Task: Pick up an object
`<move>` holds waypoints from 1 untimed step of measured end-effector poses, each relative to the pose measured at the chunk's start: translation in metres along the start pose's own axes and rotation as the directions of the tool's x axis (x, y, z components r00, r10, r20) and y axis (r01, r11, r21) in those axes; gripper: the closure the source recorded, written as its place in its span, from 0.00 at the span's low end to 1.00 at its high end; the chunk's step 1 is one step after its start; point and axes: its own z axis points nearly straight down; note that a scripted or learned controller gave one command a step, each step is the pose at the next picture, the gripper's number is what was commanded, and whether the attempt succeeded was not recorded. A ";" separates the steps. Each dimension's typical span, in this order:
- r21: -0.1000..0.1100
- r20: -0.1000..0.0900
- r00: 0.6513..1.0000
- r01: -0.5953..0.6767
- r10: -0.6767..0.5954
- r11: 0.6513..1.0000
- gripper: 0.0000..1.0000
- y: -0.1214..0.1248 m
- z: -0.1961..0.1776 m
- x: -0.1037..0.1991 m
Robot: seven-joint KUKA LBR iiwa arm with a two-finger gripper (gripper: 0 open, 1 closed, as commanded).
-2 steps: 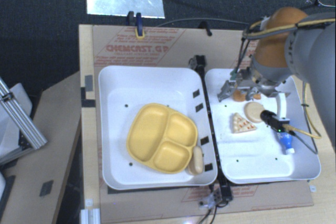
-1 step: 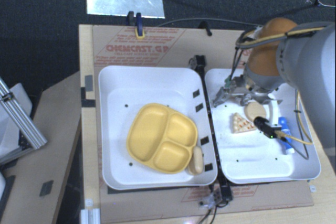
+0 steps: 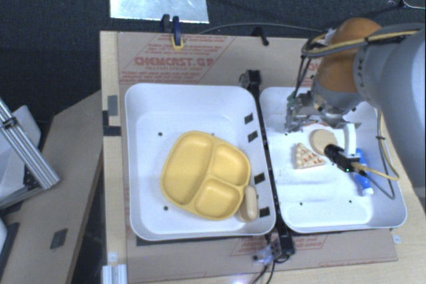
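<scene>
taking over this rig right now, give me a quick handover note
End effector: low over the back left of the right bin, nothing visibly held.
Right bin: triangular slice, round biscuit and blue-and-white stick, all lying on the floor.
Left bin: yellow divided tray with a pale roll at its near right corner.
Done: nothing lifted.
Left: grasp and raise one item; the slice and biscuit look nearest.

Yellow tray [image 3: 205, 174], white bins [image 3: 152, 115], tan dotted wedge [image 3: 307, 157]
</scene>
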 end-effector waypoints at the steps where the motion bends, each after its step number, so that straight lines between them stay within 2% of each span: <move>1: -0.002 0.000 1.000 0.000 0.000 1.000 1.00 0.008 -0.062 -0.003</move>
